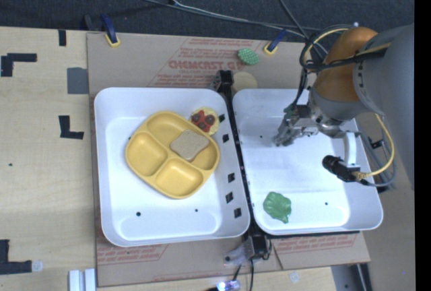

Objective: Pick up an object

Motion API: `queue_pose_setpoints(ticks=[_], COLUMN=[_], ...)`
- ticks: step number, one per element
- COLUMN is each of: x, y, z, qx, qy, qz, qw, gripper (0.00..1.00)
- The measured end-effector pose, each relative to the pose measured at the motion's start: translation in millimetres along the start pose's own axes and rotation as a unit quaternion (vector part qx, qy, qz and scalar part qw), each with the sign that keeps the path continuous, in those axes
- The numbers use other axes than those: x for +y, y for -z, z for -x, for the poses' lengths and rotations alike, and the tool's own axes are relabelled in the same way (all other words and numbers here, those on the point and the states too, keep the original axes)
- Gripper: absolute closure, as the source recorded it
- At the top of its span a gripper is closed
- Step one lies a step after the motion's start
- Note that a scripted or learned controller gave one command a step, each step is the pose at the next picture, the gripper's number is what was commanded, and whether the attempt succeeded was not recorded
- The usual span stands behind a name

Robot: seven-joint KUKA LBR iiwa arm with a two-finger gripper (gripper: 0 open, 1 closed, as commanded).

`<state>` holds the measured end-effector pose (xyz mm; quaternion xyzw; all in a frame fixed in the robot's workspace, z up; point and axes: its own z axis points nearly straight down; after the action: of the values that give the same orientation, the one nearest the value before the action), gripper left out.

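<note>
A green leafy toy [277,206] lies near the front of the right bin [363,215]. In the left bin [114,215] sits a yellow divided plate [148,148] with a tan slice of bread [189,145] in one compartment. A small red and dark berry cluster [204,120] rests at the plate's far right corner. My gripper [286,134] hangs over the upper middle of the right bin, well above the green toy, and I see nothing between its fingers.
A small green dotted object [247,56] lies on the cardboard behind the bins. Black clips [229,141] run along the seam between the two bins. Cables [377,162] loop beside the arm at the right.
</note>
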<state>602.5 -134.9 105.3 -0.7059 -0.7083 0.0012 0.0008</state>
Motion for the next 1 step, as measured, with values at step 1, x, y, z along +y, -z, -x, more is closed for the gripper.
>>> queue_pose_setpoints(ticks=[1], x=[-6.9], y=[51.2], z=[6.6], qx=[0.0], qy=[-0.002], qz=[0.003], qw=[1.0], gripper=[1.0])
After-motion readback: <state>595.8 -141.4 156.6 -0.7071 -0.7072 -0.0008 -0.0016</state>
